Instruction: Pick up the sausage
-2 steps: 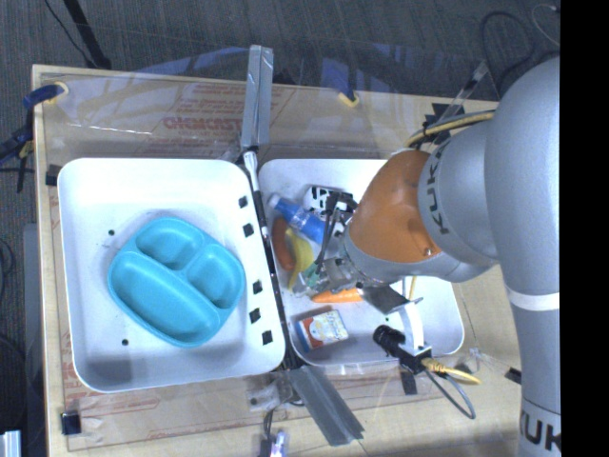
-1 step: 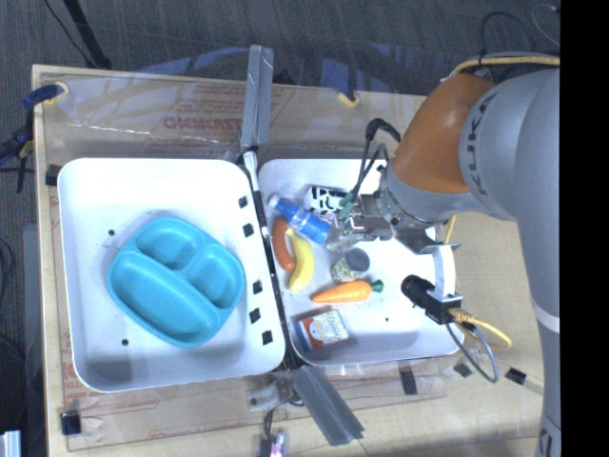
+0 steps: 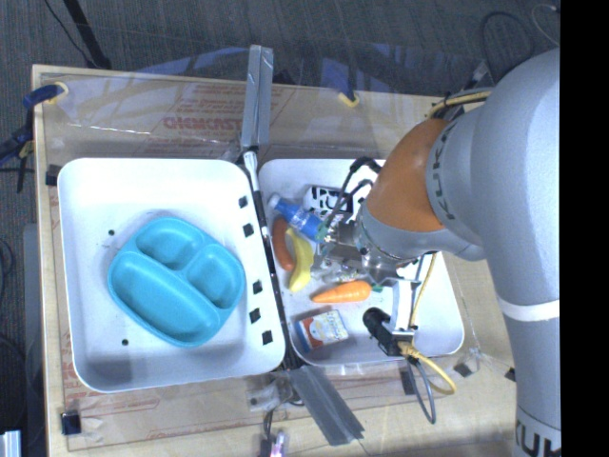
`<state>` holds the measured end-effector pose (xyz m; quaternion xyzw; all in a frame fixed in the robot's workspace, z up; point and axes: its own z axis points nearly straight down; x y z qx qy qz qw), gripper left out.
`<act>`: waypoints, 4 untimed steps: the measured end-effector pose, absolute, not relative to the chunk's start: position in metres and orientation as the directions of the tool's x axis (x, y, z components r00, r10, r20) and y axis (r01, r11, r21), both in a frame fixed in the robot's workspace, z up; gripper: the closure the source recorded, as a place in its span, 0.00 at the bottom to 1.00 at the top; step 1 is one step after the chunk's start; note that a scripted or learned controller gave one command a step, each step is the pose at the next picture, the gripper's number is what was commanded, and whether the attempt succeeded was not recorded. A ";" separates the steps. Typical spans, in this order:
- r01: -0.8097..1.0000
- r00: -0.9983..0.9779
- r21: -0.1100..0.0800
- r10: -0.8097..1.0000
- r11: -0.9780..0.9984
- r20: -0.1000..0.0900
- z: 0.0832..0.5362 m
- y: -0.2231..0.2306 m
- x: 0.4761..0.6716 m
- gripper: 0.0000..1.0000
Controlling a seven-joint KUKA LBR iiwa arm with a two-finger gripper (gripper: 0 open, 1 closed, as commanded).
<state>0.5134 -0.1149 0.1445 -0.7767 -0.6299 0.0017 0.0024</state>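
Nearest, at the front of the right bin point(image 3: 447, 336): a small packet point(image 3: 324, 328) and a carrot point(image 3: 343, 293), lying flat. Just behind, a yellow banana point(image 3: 301, 263) beside the reddish sausage point(image 3: 283, 244), against the left wall of that bin. Further back, a clear bottle with a blue cap point(image 3: 295, 217). Above the carrot, reaching in from the right, bent downward: the grey arm point(image 3: 504, 160), hand point(image 3: 344, 255) lowered near the banana; spread or pressed together, cannot tell. Left bin point(image 3: 86, 341): a blue divided plate point(image 3: 176, 279).

Blue divided plate point(image 3: 177, 280) in left bin point(image 3: 81, 184); carrot point(image 3: 342, 293), banana point(image 3: 300, 264) in right bin point(image 3: 447, 327).
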 end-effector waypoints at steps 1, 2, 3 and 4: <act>0.968 0.250 -0.004 0.968 -0.250 0.001 0.091 -0.119 0.514 1.00; 1.000 0.019 0.001 1.000 -0.019 0.001 0.192 -0.060 0.539 1.00; 0.983 0.183 -0.004 0.983 -0.183 0.000 0.181 -0.106 0.568 1.00; 0.950 0.311 -0.003 0.950 -0.311 0.000 0.212 -0.185 0.553 1.00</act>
